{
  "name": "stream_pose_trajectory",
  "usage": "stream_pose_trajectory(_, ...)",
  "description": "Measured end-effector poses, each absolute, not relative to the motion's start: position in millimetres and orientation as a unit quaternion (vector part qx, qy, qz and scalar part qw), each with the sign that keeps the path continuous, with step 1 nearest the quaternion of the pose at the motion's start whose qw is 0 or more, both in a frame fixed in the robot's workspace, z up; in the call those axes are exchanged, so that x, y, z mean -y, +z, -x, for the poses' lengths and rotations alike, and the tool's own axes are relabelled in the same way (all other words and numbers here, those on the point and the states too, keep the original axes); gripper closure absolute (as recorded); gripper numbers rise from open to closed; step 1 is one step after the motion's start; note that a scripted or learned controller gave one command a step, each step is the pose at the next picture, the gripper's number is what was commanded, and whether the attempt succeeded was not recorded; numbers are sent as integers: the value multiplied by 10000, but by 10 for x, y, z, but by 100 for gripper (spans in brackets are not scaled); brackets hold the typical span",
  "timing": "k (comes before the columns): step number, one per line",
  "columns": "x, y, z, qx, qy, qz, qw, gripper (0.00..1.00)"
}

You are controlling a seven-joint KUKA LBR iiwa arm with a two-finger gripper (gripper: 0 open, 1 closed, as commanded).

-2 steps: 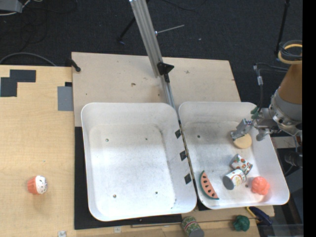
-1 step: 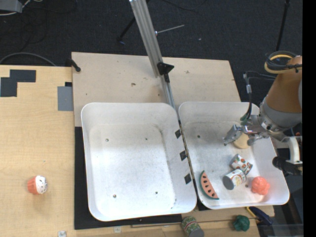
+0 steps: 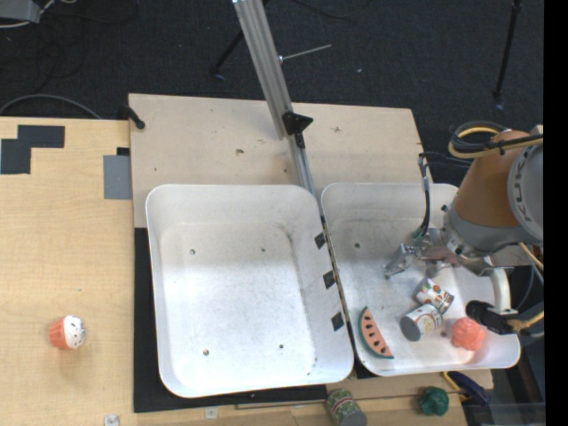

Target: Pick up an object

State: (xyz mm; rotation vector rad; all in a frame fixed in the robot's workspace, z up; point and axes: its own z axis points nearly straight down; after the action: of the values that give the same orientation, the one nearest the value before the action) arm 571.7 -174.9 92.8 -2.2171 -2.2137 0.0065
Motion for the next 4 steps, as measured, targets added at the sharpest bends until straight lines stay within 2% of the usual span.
stream_pose_trajectory(1,1767,1065,-5729,7052,10,7090,18,100)
stream_pose_trajectory(2,1820,1690,-5728,7051,-8,7091,-17,100)
stream_pose_trajectory(4,1891,2657,-5757,7075,-9,7067,-19,100)
